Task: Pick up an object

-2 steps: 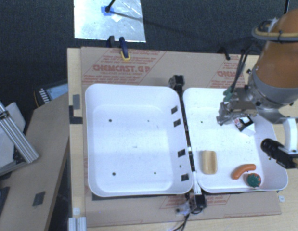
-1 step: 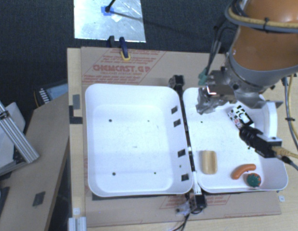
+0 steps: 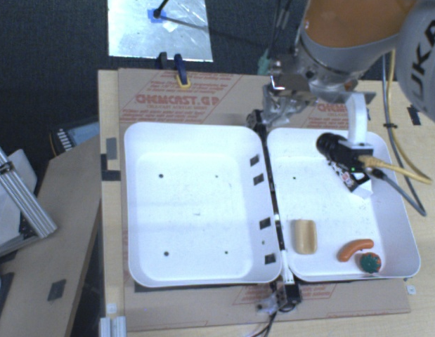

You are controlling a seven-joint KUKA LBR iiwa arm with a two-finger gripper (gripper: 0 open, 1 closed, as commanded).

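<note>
Three small objects lie in the right bin (image 3: 322, 188) near its front edge: a tan block (image 3: 304, 236), an orange sausage-shaped piece (image 3: 355, 249) and a green ball (image 3: 370, 262) touching the sausage's right end. My gripper (image 3: 275, 111) hangs at the back edge of the bins, over the top of the divider between them, well away from all three objects. Nothing shows in it. The grey and orange wrist above hides part of it.
The left bin (image 3: 192, 202) stands beside the right one, with black clips along the shared divider (image 3: 272, 195). A black sensor (image 3: 336, 149) with a yellow cable juts from the arm over the right bin's back. Cardboard lies under both bins.
</note>
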